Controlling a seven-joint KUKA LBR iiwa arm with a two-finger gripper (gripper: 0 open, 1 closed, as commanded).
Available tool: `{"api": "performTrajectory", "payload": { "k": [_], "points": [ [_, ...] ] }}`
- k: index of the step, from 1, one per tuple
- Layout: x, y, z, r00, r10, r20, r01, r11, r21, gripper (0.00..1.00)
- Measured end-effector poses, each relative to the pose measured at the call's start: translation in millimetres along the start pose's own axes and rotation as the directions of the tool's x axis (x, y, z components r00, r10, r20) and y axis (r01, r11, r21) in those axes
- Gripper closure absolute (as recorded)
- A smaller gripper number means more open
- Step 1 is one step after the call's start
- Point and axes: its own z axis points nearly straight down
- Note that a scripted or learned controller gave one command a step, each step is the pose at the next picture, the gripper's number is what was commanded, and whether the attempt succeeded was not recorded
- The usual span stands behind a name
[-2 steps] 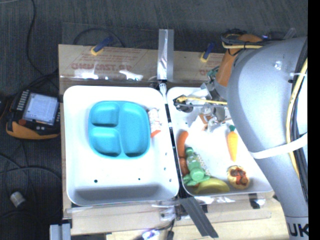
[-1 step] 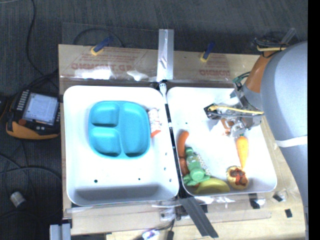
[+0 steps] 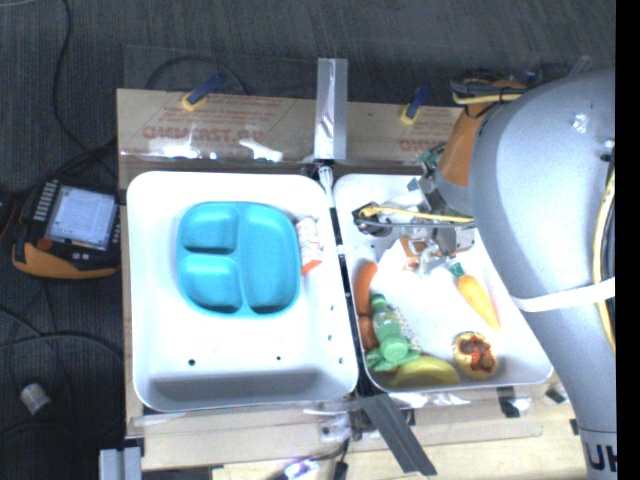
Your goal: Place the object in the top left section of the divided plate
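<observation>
Blue divided plate (image 3: pixel 240 258) sits in the left bin (image 3: pixel 160 368), a small white and orange tube (image 3: pixel 309 245) just beside its right edge. Over the right bin (image 3: pixel 520 368) the gripper (image 3: pixel 415 238) hovers, claw state unclear, above carrots (image 3: pixel 478 299), green bottle (image 3: pixel 388 333), banana (image 3: pixel 425 371).

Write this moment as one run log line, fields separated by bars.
arm: over right bin | gripper: above carrot, grasp unclear | blue divided plate: left bin, top left section bare | task: not done
</observation>
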Motion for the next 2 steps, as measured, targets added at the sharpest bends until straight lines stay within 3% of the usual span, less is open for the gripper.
{"api": "performTrajectory", "payload": {
  "k": [1,2],
  "points": [
    [-44,-47,-89,0.974,-0.226,0.02,0.226,0.974,0.011,1.0],
    [18,-102,-88,0.979,-0.202,0.021,0.202,0.979,0.01,1.0]
  ]
}}
